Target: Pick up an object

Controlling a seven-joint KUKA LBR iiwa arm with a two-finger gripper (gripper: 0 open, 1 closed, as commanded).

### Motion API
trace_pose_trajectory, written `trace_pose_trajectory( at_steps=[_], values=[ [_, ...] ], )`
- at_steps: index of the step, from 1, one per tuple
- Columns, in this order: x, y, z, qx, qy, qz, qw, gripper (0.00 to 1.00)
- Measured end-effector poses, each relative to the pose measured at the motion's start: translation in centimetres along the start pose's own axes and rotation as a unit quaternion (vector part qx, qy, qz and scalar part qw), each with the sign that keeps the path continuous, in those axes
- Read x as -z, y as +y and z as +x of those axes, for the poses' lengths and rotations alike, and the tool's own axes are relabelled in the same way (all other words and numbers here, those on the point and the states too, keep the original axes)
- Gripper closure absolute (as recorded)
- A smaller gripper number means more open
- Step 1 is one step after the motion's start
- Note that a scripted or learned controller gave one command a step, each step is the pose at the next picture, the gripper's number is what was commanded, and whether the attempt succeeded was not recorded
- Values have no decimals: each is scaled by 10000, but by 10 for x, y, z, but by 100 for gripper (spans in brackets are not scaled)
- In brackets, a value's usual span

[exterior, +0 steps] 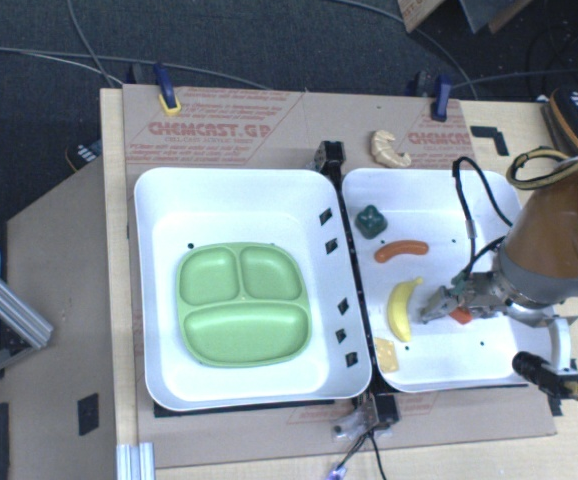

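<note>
The metal end effector (447, 311) is hovering low in the right bin (489, 373), beside a curved yellow banana (400, 308); its grip state is unclear. A small red object (461, 317) is lying beneath it.

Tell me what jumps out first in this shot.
The green tray, split into three compartments, sits in the middle of the left bin. In the right bin the grey arm reaches in from the right, its gripper low beside a banana. An orange sausage and a dark green piece lie behind them.
</note>
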State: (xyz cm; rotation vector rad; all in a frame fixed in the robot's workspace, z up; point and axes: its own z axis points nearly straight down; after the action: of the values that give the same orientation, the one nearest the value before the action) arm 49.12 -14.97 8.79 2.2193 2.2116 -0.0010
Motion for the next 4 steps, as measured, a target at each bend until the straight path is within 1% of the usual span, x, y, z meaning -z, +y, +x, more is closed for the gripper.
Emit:
trace_pose_trajectory(
  at_steps=[1, 2, 3, 4],
  values=[
    [16, 3, -1, -3, -15, -54, 10000, 100],
    [59, 9, -1, 22, 29, 8, 10000, 100],
    [120, 18, 2, 29, 24, -9, 10000, 100],
    [167, 19, 1, 25, 24, -3, 10000, 100]
  ],
)
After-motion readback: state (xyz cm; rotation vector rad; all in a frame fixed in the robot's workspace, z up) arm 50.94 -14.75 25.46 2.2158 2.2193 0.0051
